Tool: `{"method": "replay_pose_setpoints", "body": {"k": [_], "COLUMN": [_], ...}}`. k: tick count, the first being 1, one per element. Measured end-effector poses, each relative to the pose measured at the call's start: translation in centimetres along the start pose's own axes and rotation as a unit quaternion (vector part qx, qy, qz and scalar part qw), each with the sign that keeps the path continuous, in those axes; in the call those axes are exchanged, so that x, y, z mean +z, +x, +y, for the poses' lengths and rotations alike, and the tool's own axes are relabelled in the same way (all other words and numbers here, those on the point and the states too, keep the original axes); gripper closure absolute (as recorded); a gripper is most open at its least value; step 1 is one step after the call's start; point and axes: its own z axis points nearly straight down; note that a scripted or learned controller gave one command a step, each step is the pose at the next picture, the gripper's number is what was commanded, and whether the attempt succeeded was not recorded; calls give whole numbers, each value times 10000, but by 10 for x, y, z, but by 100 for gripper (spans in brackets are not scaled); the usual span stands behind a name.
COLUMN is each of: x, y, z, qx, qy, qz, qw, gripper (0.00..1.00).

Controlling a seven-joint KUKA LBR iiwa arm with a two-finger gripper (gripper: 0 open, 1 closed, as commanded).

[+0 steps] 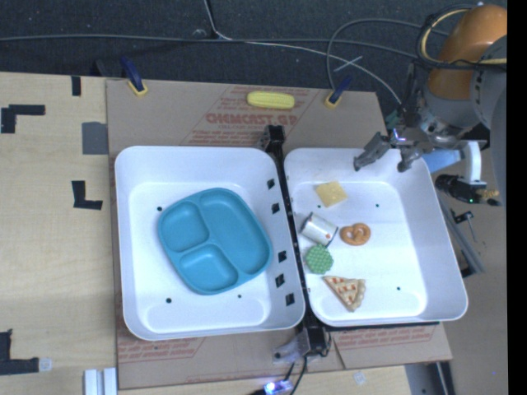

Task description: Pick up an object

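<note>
While the pretzel lies in the right bin, the gripper hangs above, fingers seemingly spread wide, holding nothing

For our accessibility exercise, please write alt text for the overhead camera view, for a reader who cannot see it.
A grey robot arm's open claw hovers over the far edge of the right white bin, which holds a yellow cracker, a pretzel, a small can, a green disc and a pizza slice. The left bin holds a blue divided plate.
</note>
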Motion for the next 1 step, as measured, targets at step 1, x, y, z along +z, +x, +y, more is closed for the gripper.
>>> {"method": "replay_pose_setpoints", "body": {"k": [1], "x": [-10], "y": [1], "z": [3], "qx": [-17], "qy": [-75], "qz": [-13], "qw": [10000], "gripper": [0]}}
